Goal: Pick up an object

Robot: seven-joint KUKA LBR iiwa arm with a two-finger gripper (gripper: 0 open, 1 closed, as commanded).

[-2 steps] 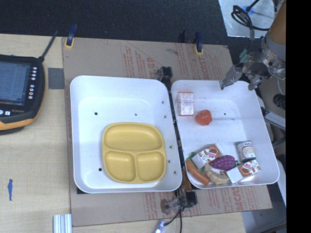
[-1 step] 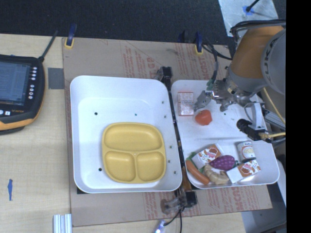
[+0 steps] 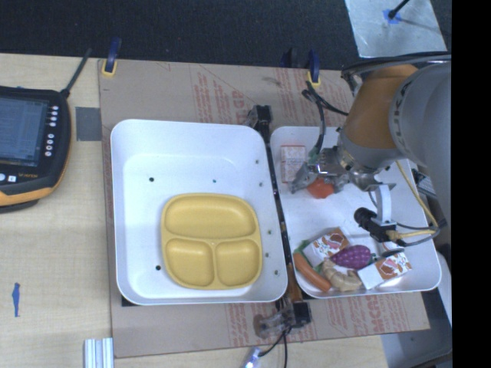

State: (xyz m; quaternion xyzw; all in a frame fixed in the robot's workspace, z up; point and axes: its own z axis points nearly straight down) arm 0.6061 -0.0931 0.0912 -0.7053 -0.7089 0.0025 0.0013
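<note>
My gripper [image 3: 316, 176] hangs low over the upper left part of the right bin [image 3: 414, 282]. Directly under its tip lies a small red round object [image 3: 323, 190], partly covered by the gripper. A white packet with red print [image 3: 292, 162] lies just to the gripper's left, by the bin wall. At the bin's near end is a pile: an orange carrot [image 3: 310, 271], a purple fruit [image 3: 353, 255], two printed snack packets [image 3: 328, 245] [image 3: 393, 265] and a beige piece [image 3: 343, 280].
The left bin [image 3: 153, 159] holds a yellow three-compartment tray [image 3: 211, 240]. A black cable and connector [image 3: 370, 221] hang from the arm over the right bin. A teach pendant [image 3: 23, 144] lies at the bench's left edge.
</note>
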